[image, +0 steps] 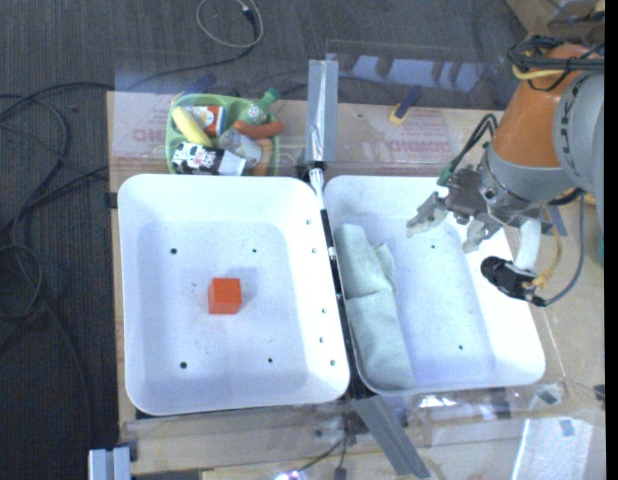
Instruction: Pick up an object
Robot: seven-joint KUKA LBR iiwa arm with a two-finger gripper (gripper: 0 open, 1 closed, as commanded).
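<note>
One orange cube (225, 295) sits alone in the left bin (149, 203), well apart from the gripper (451, 224), which hangs with fingers spread wide and nothing between them above the right bin (509, 353), beside a folded white cloth (373, 303), probably poised to descend.

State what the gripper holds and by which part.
Nothing: the gripper hangs open over the right bin, with no object between its fingers.

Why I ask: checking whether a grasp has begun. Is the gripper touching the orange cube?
Apart. The camera view shows the gripper above the right bin, while the orange cube sits alone in the left bin, the divider between them.
</note>
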